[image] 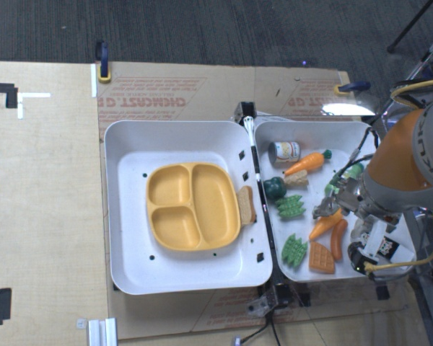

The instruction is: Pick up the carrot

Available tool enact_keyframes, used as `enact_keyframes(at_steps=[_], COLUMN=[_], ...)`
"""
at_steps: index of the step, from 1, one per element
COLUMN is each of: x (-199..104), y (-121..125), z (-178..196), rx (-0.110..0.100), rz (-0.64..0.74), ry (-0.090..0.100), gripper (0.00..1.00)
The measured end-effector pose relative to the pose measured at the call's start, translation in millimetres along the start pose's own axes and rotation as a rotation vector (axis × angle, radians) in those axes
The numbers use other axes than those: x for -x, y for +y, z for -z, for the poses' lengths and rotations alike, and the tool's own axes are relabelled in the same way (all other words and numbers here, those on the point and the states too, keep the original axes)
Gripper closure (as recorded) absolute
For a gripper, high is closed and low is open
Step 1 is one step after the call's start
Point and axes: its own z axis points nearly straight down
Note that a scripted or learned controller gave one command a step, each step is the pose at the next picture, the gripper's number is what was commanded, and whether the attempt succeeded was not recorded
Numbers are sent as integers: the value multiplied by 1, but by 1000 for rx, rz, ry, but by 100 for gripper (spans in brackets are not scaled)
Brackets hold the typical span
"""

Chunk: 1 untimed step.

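From the camera view, the gripper is seen low in the right bin, at about 4 o'clock from the bench centre. Whether it is released or clenched cannot be told, since the wrist covers it.

2 carrot-like pieces are counted. 1 carrot lies at 12 o'clock in the right bin, green top pointing to 2 o'clock, just beside the can and well apart from the gripper. A second orange carrot piece lies just under the gripper, touching or nearly touching the sausage.

A risk is judged here: with the orange piece, sausage and waffle crowded together at 5 o'clock, the wrong item could be pinched, or 2 at once, and a tapered carrot could be squeezed out sideways.

Counted further: 2 bins, the left bin bearing 1 yellow divided plate with 3 compartments and 1 slice of bread at its 3 o'clock edge. In the right bin, 1 can, 1 dark green pepper, 2 leafy greens, 1 waffle and 1 sausage are counted.
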Motion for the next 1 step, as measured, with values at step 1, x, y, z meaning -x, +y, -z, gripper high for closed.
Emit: enact_keyframes(at_steps=[1], x=[0], y=[2], z=[9], rx=[2], rz=[-7], ry=[1], gripper=[100])
